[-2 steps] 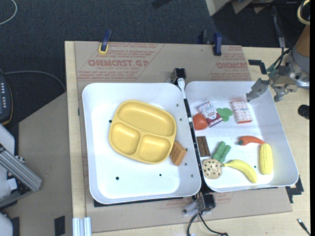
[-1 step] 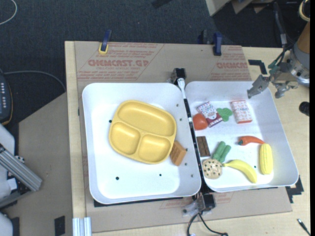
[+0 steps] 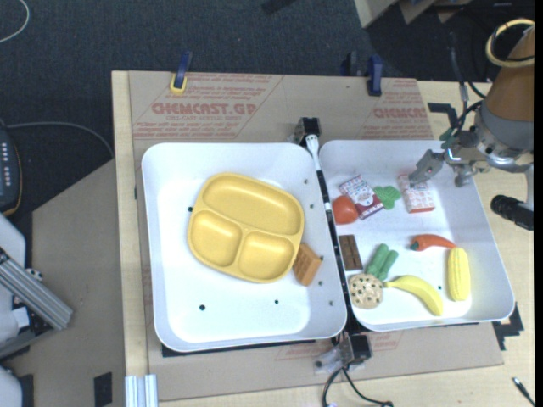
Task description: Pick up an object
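My gripper (image 3: pixel 443 170) hangs over the back right part of the right bin (image 3: pixel 496 261), its two fingers spread open with nothing between them. Just in front of its left finger (image 3: pixel 422 170) lies a pink and white packet (image 3: pixel 417 199). Further left in the same bin are a green toy (image 3: pixel 388 196), a red and white packet (image 3: pixel 360 195) and a red tomato (image 3: pixel 344 211). Toward the front lie a red chili (image 3: pixel 433 242), a corn cob (image 3: pixel 458 273), a banana (image 3: pixel 417 291), a cookie (image 3: pixel 366 290), green pods (image 3: pixel 382 261) and a chocolate bar (image 3: pixel 349 251).
The left bin (image 3: pixel 170 295) holds a yellow divided plate (image 3: pixel 246 227) and a brown cracker (image 3: pixel 307 266) by its right wall. A black divider (image 3: pixel 324 202) runs between the bins. Clamps (image 3: pixel 179 76) sit on the board's far edge.
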### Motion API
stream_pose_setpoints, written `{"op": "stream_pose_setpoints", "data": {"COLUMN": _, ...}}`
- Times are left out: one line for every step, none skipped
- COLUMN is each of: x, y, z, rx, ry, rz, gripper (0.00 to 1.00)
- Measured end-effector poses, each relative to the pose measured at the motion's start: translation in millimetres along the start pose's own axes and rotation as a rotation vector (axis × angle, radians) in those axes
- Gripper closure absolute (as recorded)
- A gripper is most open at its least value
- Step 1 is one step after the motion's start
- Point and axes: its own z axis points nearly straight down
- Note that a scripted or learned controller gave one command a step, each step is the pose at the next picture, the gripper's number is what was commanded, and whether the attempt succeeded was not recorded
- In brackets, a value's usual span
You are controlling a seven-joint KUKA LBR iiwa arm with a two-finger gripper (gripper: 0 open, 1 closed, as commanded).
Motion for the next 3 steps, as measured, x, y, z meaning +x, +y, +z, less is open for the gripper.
{"op": "stream_pose_setpoints", "data": {"x": 8, "y": -2, "z": 62, "rx": 0.000, "ry": 0.001, "rz": -0.001, "gripper": 0.00}}
{"op": "stream_pose_setpoints", "data": {"x": 9, "y": -1, "z": 66, "rx": -0.007, "ry": -0.001, "rz": 0.000, "gripper": 0.00}}
{"op": "stream_pose_setpoints", "data": {"x": 9, "y": 0, "z": 55, "rx": -0.010, "ry": -0.002, "rz": -0.001, "gripper": 1.00}}
